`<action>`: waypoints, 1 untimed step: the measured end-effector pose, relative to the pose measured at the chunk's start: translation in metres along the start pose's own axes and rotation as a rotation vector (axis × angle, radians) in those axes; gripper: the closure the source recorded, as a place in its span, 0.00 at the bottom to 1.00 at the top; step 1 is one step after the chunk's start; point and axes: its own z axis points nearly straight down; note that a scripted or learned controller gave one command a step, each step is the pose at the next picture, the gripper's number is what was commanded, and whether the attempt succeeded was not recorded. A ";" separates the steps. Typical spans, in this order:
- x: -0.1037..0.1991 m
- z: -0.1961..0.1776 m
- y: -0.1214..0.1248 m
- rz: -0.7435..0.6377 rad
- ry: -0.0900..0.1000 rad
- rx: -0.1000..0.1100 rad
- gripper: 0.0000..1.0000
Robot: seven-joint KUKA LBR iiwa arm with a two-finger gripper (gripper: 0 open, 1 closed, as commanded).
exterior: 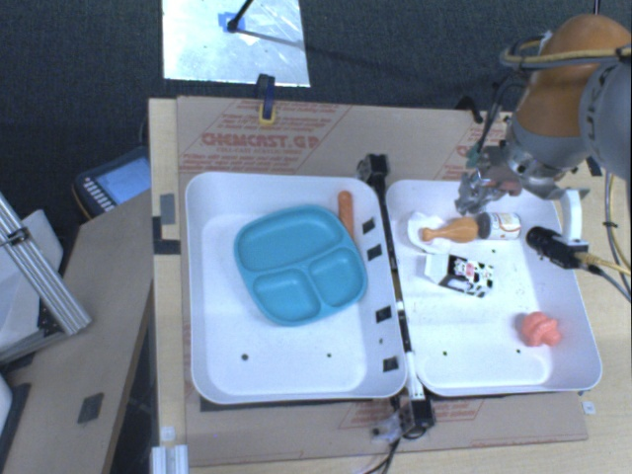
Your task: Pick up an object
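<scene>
**Gripper.** The gripper [475, 196] hangs over the upper part of the right bin [494, 355], in the right half of the frame. It is seen from above at a slant. Whether it is spread or pressed together cannot be told, and nothing is seen held in it. The grey arm [568, 87] with its orange band enters from the upper right corner.

**Nearest things.** The tan bottle [449, 231] lies on its side just below the gripper tip, with its dark cap end toward the right. Contact between tip and bottle cannot be told. A crumpled white piece [422, 223] lies at the bottle's left end. A small white jar [507, 225] sits just beside the cap end.

**Other contents, right bin.** A black-and-white packet [464, 275] lies near the bin's middle, below the bottle. A pink lump [538, 329] lies well apart, near the lower right wall.

**Edges and open room.** The gripper is near the bin's upper wall. Bare floor runs along the bottom of the right bin, left of the pink lump. A black hinge strip [387, 265] parts the two bins.

**Left bin.** The left bin [222, 358] holds a blue divided plate [299, 263] at its centre. An orange stick [346, 209] lies at the plate's upper right edge, near the strip. Bare floor surrounds the plate on its left and below it.
</scene>
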 end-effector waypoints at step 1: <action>0.056 0.004 -0.011 0.001 0.000 0.001 1.00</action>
